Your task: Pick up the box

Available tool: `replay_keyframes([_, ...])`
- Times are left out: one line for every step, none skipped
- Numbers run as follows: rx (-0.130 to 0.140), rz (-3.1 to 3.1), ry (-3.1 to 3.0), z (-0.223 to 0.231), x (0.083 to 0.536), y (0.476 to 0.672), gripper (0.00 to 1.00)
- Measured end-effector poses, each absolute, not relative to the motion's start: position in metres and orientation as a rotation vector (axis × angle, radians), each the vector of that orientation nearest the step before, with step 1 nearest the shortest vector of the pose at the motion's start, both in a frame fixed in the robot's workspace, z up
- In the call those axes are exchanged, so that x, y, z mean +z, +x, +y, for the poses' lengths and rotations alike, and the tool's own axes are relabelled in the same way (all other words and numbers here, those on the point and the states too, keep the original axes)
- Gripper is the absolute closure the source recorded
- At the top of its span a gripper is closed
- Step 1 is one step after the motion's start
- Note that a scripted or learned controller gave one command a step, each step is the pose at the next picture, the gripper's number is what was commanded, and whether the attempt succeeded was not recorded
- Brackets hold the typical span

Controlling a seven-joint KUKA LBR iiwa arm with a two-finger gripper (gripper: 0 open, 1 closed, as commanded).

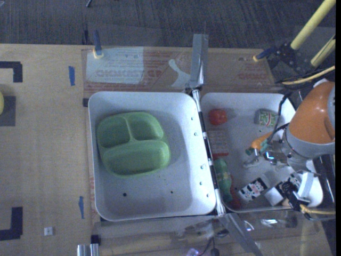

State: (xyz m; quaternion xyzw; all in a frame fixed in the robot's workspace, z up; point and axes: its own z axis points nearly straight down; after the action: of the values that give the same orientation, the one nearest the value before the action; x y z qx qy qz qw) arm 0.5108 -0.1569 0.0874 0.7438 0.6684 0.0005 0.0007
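In the right bin (242,103), a flat pale reddish box (218,143) lies along the left wall. A small black and white box (253,188) lies near the front wall. My gripper (249,158) hangs over the middle of this bin, right of the reddish box and just above the black and white one. Its two fingers stand apart with only bin floor between them. The arm's orange band (314,119) rises to the right.
The right bin also holds a red tomato (217,116), a green bottle-like thing (222,176), a small can (265,116), an orange item (261,141) by the gripper and a white object (273,196). A green divided plate (133,143) lies in the left bin (106,196).
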Motion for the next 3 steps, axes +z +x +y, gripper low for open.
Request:
replay_keyframes([0.006,2.044,2.377,-0.098,0.088,0.58,0.0])
replay_keyframes([0.001,2.349,2.082,-0.09,0.186,0.612,0.0])
replay_keyframes([0.001,2.501,1.902,-0.103,0.122,0.562,0.0])
